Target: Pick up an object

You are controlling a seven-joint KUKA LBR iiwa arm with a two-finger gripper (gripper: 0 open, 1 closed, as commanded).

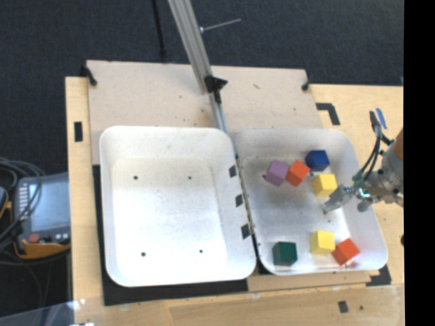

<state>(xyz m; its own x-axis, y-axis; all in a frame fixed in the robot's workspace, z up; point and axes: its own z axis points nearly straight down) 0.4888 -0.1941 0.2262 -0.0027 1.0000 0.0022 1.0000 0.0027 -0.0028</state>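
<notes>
Small coloured cubes lie in the right shallow white bin (353,156): a purple cube (276,172), an orange-red cube (297,173), a blue cube (317,159) and a yellow cube (325,184) clustered near the far wall, and a dark green cube (285,252), a second yellow cube (322,242) and a red cube (346,250) along the near rim. The two-finger gripper (345,199) sits over the bin's right side, the arm cut off at the edge; whether its grip is wide or narrow I cannot tell. Bare floor lies between the clusters. The left white bin (109,182) adjoins it.
</notes>
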